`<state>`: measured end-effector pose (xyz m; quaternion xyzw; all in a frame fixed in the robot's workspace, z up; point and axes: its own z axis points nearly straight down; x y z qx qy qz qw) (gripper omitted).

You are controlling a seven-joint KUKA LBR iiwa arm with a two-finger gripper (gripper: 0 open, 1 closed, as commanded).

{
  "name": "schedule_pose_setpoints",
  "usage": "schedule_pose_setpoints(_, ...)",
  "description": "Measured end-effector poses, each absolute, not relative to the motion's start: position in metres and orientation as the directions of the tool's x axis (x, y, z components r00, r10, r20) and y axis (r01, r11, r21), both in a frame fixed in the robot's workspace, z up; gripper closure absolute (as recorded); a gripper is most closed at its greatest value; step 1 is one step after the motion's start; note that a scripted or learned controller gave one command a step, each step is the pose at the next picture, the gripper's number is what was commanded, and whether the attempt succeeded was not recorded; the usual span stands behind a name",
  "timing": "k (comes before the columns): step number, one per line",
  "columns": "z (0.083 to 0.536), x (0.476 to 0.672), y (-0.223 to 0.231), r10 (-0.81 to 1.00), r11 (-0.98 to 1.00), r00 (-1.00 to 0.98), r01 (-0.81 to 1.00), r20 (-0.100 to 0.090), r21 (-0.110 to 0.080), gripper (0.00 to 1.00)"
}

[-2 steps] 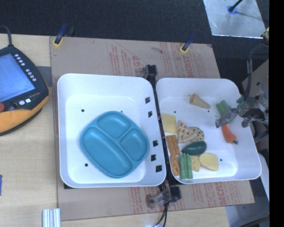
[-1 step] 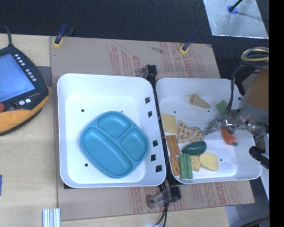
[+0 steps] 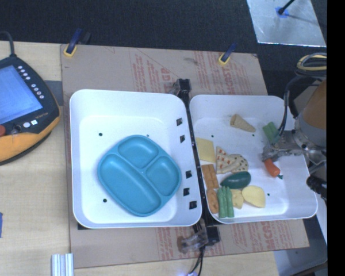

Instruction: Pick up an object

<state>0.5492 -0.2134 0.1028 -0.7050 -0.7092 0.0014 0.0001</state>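
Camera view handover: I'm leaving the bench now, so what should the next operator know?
Gripper: low over the right bin, at its right side, by a small orange-red piece; finger state unreadable, nothing visibly held.
Right bin: toy food, including a yellow cheese slice, a tan wedge and a dark green vegetable.
Left bin: blue divided plate.
Done: no pick confirmed.
Left: grasp and lift one object.
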Motion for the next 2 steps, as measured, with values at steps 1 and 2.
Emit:
schedule_pose_setpoints(1, 0.172, 0.546, -0.124, 1.0, 0.011, -0.011, 1.0, 0.0, 0.0, 1.0)
schedule_pose_setpoints(2, 0.193, 0.503, -0.02, 1.0, 0.016, -0.016, 1.0, 0.005, -0.007, 1.0)
